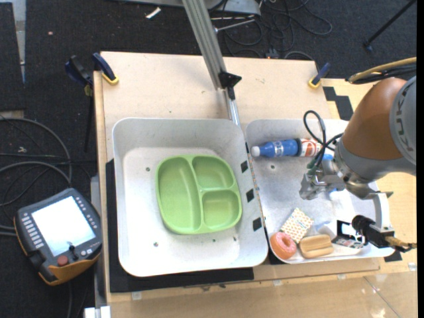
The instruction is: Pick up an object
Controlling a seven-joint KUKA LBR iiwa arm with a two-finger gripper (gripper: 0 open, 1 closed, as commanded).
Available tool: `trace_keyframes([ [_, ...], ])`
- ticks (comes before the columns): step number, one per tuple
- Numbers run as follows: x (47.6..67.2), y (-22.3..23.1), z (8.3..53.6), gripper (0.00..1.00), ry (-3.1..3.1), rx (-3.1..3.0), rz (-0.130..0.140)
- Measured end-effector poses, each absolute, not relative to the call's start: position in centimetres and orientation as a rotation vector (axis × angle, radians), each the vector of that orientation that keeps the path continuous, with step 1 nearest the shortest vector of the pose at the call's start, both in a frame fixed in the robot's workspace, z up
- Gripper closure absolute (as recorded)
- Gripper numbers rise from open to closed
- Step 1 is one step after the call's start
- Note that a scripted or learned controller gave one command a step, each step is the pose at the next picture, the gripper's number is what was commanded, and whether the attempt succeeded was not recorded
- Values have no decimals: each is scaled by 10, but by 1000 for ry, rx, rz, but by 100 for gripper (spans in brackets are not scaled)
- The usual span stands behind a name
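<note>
donut (284, 245), bread roll (315, 246) lie near gripper (310, 188); its state cannot be told, arm overlapping.

Bright, even light falls from above. The white bins (132, 177) shine a little. Shadows are soft and small. The floor past the bench's (165, 85) edges looks dark. The picture is a bit grainy.

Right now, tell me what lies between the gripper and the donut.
In the camera view, a checkered wafer lies on the bin floor between the gripper and the donut. Otherwise that stretch is bare.
</note>
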State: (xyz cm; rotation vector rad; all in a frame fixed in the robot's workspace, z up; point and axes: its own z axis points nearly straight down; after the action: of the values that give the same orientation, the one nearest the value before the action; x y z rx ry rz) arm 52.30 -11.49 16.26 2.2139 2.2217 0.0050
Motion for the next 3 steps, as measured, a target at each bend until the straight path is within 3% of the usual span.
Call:
trace_keyframes([
  [2, 522, -121, 257, 100, 2221, 2213, 5],
  [3, 534, -70, 246, 100, 2231, 2214, 0],
])
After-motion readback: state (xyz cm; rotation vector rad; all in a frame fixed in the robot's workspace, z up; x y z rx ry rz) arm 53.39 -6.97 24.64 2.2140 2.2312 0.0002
